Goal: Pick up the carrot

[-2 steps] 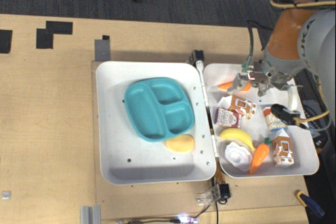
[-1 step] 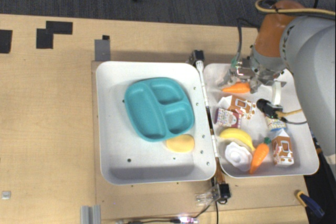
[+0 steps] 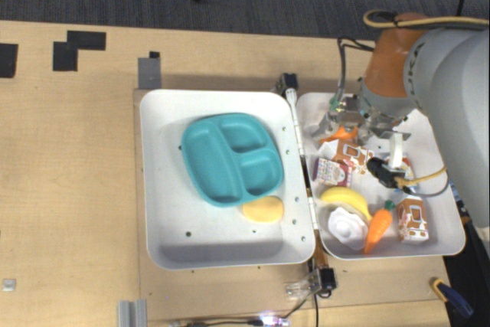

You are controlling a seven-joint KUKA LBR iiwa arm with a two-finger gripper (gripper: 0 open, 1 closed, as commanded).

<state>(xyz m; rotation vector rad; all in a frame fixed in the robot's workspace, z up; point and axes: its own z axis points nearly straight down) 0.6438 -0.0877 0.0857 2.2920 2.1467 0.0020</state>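
Observation:
The carrot (image 3: 377,229), orange with a green top, lies tilted at the front of the right bin (image 3: 452,241), between a white bottle (image 3: 346,226) and a small carton (image 3: 412,218). My gripper (image 3: 351,129) hangs over the back of that bin, above an orange and white carton (image 3: 354,155), well behind the carrot. Nothing can be seen held in it.
A banana (image 3: 344,199) and a purple and white carton (image 3: 332,171) lie in the right bin's middle. The left bin (image 3: 161,165) holds a teal divided plate (image 3: 230,158) and a yellow fruit (image 3: 262,208). The arm's grey body covers the right bin's far right side.

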